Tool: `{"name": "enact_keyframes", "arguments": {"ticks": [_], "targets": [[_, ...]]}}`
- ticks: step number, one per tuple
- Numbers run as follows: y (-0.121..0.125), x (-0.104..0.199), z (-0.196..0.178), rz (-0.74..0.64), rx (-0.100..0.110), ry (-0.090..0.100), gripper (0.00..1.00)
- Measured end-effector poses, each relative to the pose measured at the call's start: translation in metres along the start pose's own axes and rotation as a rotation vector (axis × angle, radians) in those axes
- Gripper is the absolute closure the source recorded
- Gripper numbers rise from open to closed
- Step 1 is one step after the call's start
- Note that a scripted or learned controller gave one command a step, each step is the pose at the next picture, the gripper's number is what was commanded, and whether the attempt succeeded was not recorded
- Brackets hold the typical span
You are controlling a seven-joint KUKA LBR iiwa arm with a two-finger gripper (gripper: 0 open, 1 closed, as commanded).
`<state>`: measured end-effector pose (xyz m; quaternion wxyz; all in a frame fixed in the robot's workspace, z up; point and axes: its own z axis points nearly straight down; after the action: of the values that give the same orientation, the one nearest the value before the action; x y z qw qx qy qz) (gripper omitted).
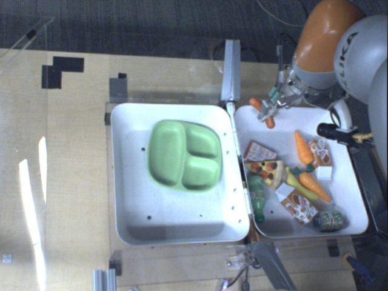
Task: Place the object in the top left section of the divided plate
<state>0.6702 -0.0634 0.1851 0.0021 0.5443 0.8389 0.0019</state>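
A light green divided plate (183,155) lies in the left white bin (130,217), with one long section on its left and two smaller ones on its right. My gripper (267,110) hangs over the far left corner of the right bin (357,217). It is shut on a small orange carrot-like piece (270,123), whose ends stick out on both sides of the fingertips. The piece's far end overlaps the bin's rim.
The right bin holds several toy foods: two orange carrots (303,147), a pizza slice (267,170), small printed boxes (299,205), a green bottle (257,199) and a dark round item (330,220). A metal divider post (230,71) stands between the bins.
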Motion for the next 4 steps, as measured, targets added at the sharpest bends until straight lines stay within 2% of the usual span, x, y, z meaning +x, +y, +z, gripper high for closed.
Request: {"name": "enact_keyframes", "arguments": {"ticks": [1,2,3,4], "targets": [[0.027,0.061,0.0,-0.003,0.001,0.001,1.0],[0.036,0.081,0.0,0.165,0.0,0.0,1.0],[0.036,0.081,0.0,0.165,0.0,0.0,0.0],[0.038,0.081,-0.012,0.161,-0.005,-0.001,1.0]]}}
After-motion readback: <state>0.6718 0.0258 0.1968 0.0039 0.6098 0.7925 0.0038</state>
